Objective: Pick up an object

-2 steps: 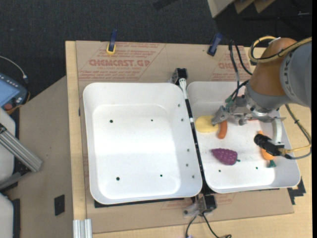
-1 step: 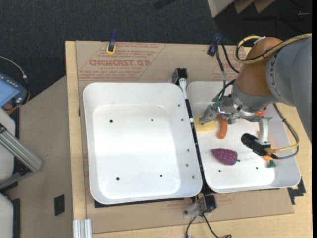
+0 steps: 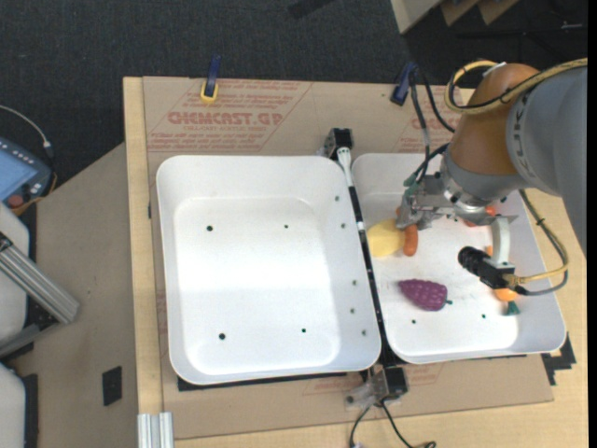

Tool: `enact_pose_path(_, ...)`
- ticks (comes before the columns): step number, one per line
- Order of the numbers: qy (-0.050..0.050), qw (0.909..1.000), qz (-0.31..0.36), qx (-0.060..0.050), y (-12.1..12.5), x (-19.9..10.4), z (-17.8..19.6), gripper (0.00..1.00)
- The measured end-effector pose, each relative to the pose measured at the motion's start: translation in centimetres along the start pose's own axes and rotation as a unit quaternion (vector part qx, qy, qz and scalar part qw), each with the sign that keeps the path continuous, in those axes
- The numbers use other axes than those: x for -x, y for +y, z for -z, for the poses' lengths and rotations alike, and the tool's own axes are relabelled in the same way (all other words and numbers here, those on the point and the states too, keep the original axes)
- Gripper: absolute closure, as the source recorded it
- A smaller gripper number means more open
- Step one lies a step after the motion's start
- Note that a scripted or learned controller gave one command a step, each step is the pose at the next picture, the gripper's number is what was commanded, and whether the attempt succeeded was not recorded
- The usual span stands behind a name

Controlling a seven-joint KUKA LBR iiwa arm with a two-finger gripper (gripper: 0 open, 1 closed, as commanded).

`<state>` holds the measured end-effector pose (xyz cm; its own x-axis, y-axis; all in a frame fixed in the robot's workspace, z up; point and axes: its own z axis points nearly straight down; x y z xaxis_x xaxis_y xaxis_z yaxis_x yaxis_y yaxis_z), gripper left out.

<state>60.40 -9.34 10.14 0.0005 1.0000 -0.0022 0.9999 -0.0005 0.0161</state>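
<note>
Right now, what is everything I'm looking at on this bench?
Left bin: one, white, left on the board.
Right bin: one, white, beside the left bin.
Board: one, tan with red print, under both bins.
Clamps: two, blue, on the board's far edge.
Yellow piece: one, yellow, right bin, by its left wall.
Orange piece: one, orange, right bin, next to the yellow piece.
Purple piece: one, purple, right bin, nearer the camera than the yellow piece.
Small bit: one, orange with a green tip, right bin's right side; too small to identify.
Arm: one, grey with an orange band, reaching in from the right.
End effector: one, grey, just above the orange piece.
</note>
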Motion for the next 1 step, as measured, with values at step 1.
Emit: enact_pose_path(1, 0.003, 1.0000, 0.004, -0.004, -2.08, -7.11, 8.98, 1.00)
